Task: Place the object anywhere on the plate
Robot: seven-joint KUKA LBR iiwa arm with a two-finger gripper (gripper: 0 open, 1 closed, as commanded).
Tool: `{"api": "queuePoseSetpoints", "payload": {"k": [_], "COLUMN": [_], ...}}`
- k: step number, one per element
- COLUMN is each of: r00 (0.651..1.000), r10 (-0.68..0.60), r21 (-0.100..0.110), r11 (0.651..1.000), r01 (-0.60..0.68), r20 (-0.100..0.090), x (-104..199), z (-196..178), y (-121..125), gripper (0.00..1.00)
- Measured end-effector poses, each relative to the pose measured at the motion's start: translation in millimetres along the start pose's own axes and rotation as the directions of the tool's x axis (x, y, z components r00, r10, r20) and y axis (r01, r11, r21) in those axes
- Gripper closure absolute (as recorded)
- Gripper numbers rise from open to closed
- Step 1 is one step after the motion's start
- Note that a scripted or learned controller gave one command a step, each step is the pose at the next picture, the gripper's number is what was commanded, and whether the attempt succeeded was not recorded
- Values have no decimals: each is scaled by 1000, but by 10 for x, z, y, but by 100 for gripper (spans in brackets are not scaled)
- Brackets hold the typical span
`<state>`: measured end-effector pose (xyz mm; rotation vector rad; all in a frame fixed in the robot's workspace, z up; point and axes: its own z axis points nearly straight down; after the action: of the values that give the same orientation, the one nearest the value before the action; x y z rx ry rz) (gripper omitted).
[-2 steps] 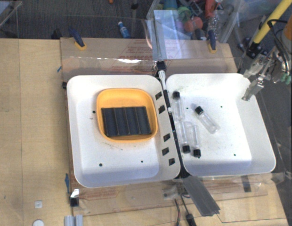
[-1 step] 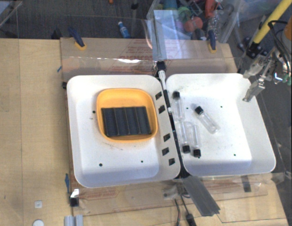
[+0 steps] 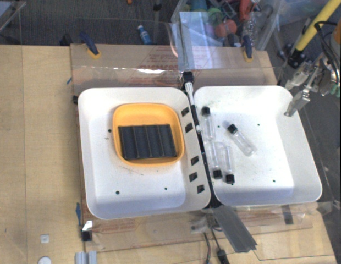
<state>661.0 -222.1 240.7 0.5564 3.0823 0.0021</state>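
Note:
An orange plate [image 3: 122, 120] lies in the left bin [image 3: 99, 191]. A dark grey ridged block [image 3: 147, 142] rests flat on the plate, covering most of its floor. The right bin [image 3: 280, 169] holds several clear vials with black caps: one vial [image 3: 240, 138] lies slanted near the middle, another vial [image 3: 206, 123] lies along the left wall, and two more vials [image 3: 222, 161] lie side by side lower down. My gripper [image 3: 294, 106] hangs over the upper right corner of the right bin, well away from the vials, with nothing seen in it.
Black clips [image 3: 192, 144] run along the divider between the two bins. A clear box of coloured tools [image 3: 225, 10] stands behind the bins. A yellow pole [image 3: 319, 18] and cabling are at the upper right. Wooden bench surface [image 3: 33, 147] stretches to the left.

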Motion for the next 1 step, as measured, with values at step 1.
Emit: {"api": "queuePoseSetpoints", "payload": {"k": [1], "r00": [998], "r10": [69], "r21": [0], "r11": [998], "r01": [-69], "r20": [1], "x": [-5], "z": [-71], "y": [-24], "gripper": [0]}}
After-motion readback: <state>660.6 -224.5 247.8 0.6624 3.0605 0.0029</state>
